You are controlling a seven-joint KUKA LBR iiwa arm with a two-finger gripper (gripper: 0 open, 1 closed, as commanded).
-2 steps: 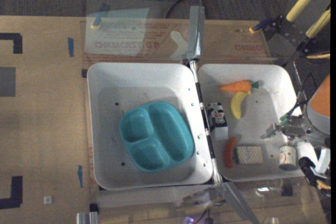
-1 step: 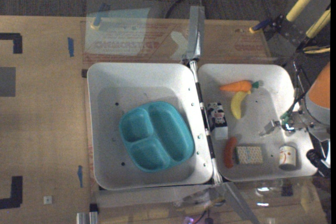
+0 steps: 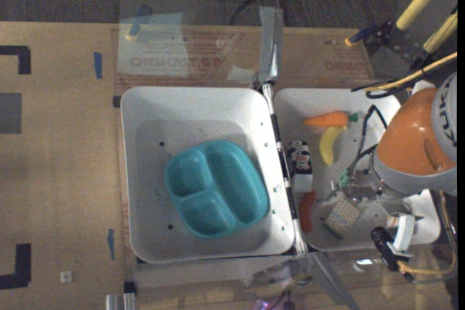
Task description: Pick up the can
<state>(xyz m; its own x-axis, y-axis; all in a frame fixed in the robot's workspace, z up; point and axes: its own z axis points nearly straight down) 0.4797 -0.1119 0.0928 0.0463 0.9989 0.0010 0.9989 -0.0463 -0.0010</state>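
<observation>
The gripper, open or closed I cannot tell, hangs over the right bin near its 6 o'clock edge, the red can at its 8 o'clock against the left wall, the banana at 11 o'clock across bare floor.

On my arm, at the right edge, I can read part of the black letters "KU" on the grey casing. The clear sheet on the counter carries faint reddish print, too blurred for me to read.
</observation>
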